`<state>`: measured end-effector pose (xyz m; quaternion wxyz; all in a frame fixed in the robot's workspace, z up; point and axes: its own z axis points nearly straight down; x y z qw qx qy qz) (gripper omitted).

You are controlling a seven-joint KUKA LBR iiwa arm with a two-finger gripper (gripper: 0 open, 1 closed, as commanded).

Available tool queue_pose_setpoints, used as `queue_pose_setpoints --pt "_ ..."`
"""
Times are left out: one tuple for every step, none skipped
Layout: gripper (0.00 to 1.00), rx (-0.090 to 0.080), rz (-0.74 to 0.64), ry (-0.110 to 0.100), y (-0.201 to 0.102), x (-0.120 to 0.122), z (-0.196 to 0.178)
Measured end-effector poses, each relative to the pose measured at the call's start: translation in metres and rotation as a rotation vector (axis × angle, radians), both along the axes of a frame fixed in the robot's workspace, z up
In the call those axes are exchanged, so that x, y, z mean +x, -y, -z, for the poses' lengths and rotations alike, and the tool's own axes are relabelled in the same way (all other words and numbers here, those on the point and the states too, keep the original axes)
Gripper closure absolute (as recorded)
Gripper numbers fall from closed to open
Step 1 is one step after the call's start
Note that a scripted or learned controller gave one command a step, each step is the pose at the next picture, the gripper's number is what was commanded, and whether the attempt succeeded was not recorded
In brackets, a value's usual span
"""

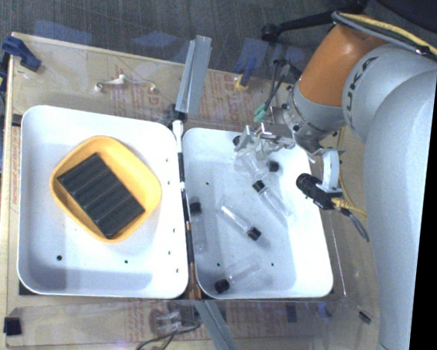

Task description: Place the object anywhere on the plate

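Picking is the step in hand, by the look of it: the plate (149,180), a yellow one with a dark ridged insert, sits in the left bin (32,252) with nothing from the task on it, and the claw (262,140) is down at the far end of the right bin (313,273), over a cluster of clear tubes.

Whether the claw is open, closed or gripping something cannot be told; clear plastic and metal parts crowd that spot and hide the answer.

The objects to choose from are several clear tubes with black caps scattered in the right bin. 1 capped tube (270,197) lies just below the claw, toward the near side, and another (238,221) lies a little further on in the same direction. A 3rd (239,277) rests well apart from the claw, near the front wall of that bin. A small black cap (195,207) sits by the inner wall, to the claw's left and nearer the front.

The plate is well apart from the claw, across the wall between the 2 bins. The next move likely calls for a secure grip on 1 tube, then a lift clear of that wall and a carry leftward over the plate. Clear, round tubes may slip or roll.
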<state>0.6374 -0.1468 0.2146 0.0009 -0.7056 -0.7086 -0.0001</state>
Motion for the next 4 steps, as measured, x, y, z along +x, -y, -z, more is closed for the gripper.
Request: queue_pose_setpoints --pt "1.0 0.0 -0.333 -0.005 -0.059 -0.025 0.024" --pt "1.0 -0.002 -0.473 0.001 -0.12 0.006 0.023" --pt "1.0 0.0 -0.742 -0.003 -0.161 -0.027 0.023" --pt "1.0 0.001 -0.919 -0.003 -0.203 -0.05 0.024"
